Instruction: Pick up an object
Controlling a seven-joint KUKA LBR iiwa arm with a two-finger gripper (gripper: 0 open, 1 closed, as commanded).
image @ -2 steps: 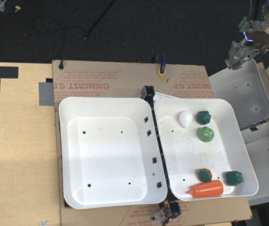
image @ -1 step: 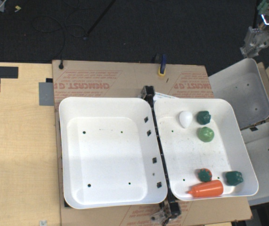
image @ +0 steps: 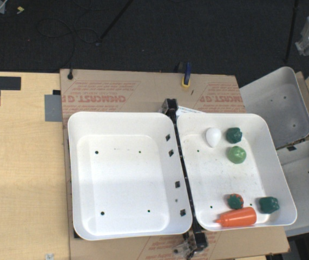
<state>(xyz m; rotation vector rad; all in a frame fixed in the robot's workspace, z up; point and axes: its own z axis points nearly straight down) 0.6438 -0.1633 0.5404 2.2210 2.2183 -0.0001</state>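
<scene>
While 2 shallow white bins sit side by side on a cardboard sheet [image: 143, 93] laid over the worktop [image: 19, 161], all the loose things lie in the right bin [image: 277, 169]. Near its far edge a white egg-shaped object [image: 213, 137] lies just beside a dark green lumpy object [image: 233, 135], and a lighter green round object [image: 236, 155] sits just in front of those 2. At the near edge an orange carrot-like object [image: 237, 218] lies on its side, pointing left, with a small red and green object [image: 235, 201] touching or almost touching its upper side and another dark green object [image: 268, 204] close to its thick end, by the bin's right corner. The left bin [image: 84, 145] shows bare white floor with 4 small dark dots. A row of black clips [image: 177, 184] runs along the seam between the bins. A blue and yellow clamp [image: 186, 75] grips the cardboard's far edge. As to the end effector's state, I cannot tell.
</scene>
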